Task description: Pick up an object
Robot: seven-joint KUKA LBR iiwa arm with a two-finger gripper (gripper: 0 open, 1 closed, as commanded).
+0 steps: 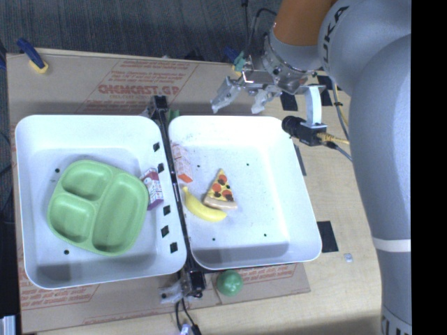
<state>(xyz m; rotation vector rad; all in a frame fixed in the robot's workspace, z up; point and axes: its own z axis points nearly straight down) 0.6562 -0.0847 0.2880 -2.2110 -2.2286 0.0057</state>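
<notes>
Listing by size, largest first, with risks and clearances.

Arm [363, 82]: grey, orange band, entering from the right. Its bulk hangs over the right bin's far right corner; a careless descent could clip that rim.

Right bin [279, 243]: shallow white tray. Bare floor lies right of and behind the contents, the best room for an approach.

Left bin [28, 187]: holds a green divided plate [98, 205] and a small wrapped packet [153, 188] close to the shared wall.

Gripper [241, 98]: poised above the bench just beyond the right bin's far rim, fingers spread apart, nothing between them.

Banana [202, 206]: near the dividing wall; a finger could strike that wall.

Pizza slice toy [222, 190]: touching the banana, so closing there may catch both or push one aside. Flat, likely hard to pinch.

Green ball [228, 282]: on the bench beside the bin's near rim.
</notes>
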